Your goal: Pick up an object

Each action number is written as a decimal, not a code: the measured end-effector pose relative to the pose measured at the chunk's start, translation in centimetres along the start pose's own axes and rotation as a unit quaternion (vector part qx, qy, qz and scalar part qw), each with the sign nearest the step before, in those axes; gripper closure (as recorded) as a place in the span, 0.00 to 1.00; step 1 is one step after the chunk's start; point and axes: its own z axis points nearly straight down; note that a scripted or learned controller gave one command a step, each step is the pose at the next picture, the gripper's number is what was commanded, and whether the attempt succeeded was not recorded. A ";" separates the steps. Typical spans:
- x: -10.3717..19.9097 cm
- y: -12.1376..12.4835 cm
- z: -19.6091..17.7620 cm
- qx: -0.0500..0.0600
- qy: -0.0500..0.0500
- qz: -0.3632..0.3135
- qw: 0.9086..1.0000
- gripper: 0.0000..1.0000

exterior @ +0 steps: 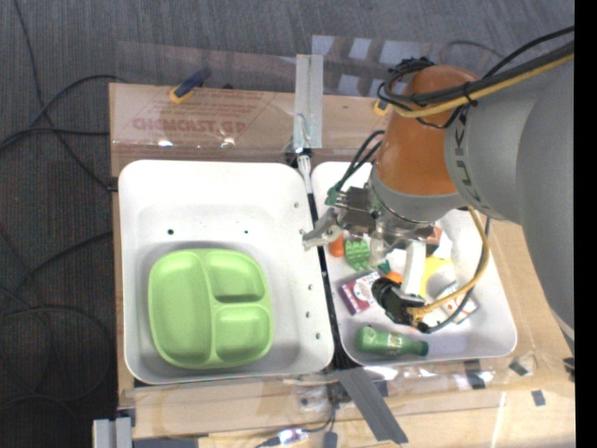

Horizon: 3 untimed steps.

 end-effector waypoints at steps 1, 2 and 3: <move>0.9 -2.8 -3.3 -0.001 0.000 0.070 0.998 1.00; -3.0 2.3 -2.7 -0.001 -0.001 0.003 1.000 1.00; -2.5 2.5 -2.7 -0.001 -0.001 -0.135 0.991 1.00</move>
